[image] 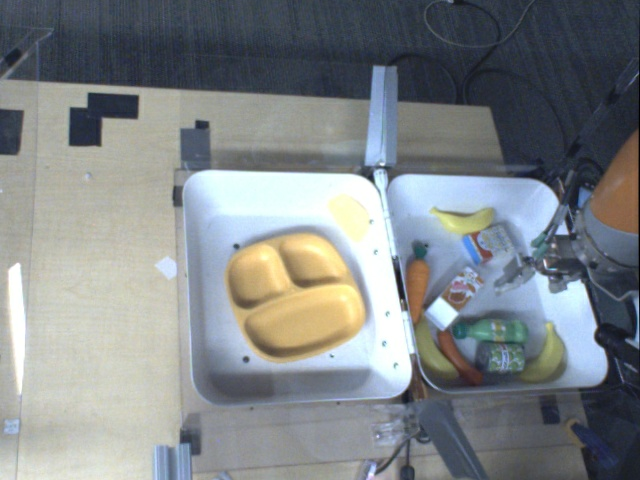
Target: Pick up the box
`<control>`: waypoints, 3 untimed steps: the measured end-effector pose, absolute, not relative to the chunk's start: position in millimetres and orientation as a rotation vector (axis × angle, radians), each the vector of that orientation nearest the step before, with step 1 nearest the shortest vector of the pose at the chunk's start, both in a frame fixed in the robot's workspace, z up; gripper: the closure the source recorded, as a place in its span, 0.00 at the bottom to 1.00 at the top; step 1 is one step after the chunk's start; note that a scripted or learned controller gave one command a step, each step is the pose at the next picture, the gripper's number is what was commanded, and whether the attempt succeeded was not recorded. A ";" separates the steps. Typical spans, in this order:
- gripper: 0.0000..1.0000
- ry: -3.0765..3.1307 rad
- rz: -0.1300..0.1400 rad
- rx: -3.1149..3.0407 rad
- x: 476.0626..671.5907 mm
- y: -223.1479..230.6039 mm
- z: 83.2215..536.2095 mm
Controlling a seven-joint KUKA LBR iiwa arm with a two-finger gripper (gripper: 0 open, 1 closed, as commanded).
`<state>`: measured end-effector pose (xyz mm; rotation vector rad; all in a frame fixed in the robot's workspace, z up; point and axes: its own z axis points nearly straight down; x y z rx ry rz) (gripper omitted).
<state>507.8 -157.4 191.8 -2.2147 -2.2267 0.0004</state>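
Two small boxes lie in the right bin [575,368]. A red, white and blue carton [491,242] sits just below a banana [464,218]. A longer red-and-white box [457,296] lies slanted beside a carrot [417,284]. My gripper [534,268] hovers over the bin's right half, just right of the carton and up-right of the longer box. Its fingers [510,274] stand open with nothing between them. The grey arm with its orange band [612,200] comes in from the right edge.
Below the boxes lie a green bottle [490,329], a dark can [500,358], a red sausage [458,354] and two bananas [546,358]. The left bin [200,268] holds a yellow compartment tray [295,293]. A metal divider [381,118] separates the bins.
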 end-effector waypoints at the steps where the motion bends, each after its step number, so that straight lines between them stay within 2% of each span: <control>1: 1.00 -2.232 -0.002 -2.211 509.5 -156.4 201.4; 2: 0.00 -2.231 -0.002 -2.212 509.4 -156.4 201.4; 3: 0.00 -2.145 -0.003 -2.299 513.8 -183.4 91.6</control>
